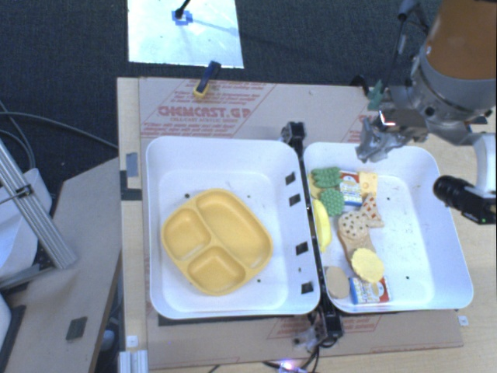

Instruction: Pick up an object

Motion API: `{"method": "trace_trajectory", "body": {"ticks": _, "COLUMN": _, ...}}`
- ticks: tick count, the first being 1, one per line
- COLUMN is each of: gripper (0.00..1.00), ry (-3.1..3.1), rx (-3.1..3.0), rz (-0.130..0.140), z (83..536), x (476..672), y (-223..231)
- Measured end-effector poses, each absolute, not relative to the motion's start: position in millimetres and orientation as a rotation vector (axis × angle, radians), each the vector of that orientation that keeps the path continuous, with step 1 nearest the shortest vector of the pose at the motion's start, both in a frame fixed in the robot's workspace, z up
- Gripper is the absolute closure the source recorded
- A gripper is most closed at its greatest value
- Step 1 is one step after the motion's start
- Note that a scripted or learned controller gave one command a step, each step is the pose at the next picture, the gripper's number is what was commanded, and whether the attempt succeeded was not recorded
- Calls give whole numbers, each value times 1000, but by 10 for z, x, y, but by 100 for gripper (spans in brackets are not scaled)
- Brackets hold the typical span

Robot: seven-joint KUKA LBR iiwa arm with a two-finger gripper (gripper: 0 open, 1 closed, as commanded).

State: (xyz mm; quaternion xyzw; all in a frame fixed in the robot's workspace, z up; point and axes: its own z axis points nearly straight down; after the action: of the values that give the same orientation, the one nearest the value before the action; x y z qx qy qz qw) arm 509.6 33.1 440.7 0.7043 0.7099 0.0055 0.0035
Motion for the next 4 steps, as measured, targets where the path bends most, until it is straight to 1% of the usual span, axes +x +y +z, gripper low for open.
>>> {"method": "trace_trajectory", "body": {"ticks": 1, "gripper": 100, "ry": 2232, "rx": 2216, "rz": -5, "z": 3626, "x": 4854, "y": 537}}
{"method": "trace_trajectory", "body": {"ticks": 2, "gripper": 100, "ry": 2219, "rx": 2222, "rz": 2, "z": 3522, "x": 4872, "y": 238}}
{"method": "trace_trajectory", "body": {"ticks": 3, "gripper": 100, "ry": 2227, "rx": 2214, "rz": 4, "z": 3718, "x": 4869, "y": 614}}
{"method": "trace_trajectory", "body": {"ticks": 4, "gripper": 100, "ry": 2227, "rx": 2212, "rz": 8, "z": 4224, "x": 4869, "y": 1000}}
